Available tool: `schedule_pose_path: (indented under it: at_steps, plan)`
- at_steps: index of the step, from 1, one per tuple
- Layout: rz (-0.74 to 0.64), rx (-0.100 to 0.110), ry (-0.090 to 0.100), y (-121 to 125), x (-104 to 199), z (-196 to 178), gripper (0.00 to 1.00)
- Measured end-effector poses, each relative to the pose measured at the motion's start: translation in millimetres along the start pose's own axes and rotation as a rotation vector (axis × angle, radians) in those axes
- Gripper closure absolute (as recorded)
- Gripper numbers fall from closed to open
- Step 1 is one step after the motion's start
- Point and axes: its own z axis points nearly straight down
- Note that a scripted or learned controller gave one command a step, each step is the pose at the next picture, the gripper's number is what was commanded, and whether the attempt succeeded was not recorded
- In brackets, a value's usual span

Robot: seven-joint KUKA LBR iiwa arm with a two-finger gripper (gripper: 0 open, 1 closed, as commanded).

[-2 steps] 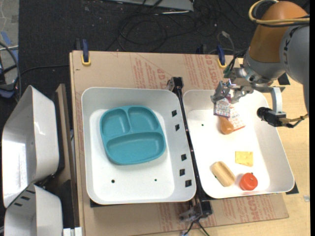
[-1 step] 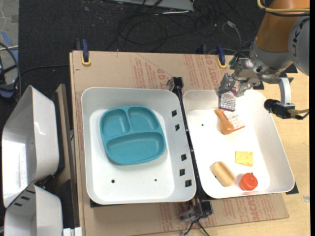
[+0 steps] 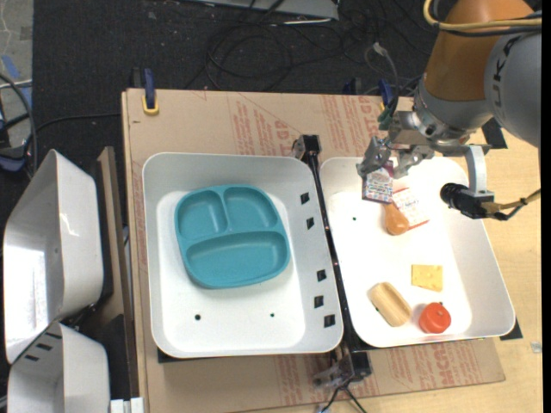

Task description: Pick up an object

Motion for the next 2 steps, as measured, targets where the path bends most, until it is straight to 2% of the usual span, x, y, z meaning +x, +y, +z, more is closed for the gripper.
schedule_pose_path:
  at_steps: [2]
  plan:
    - [-0.002, 0.002, 0.000, -27, 114, 4, 1.00]
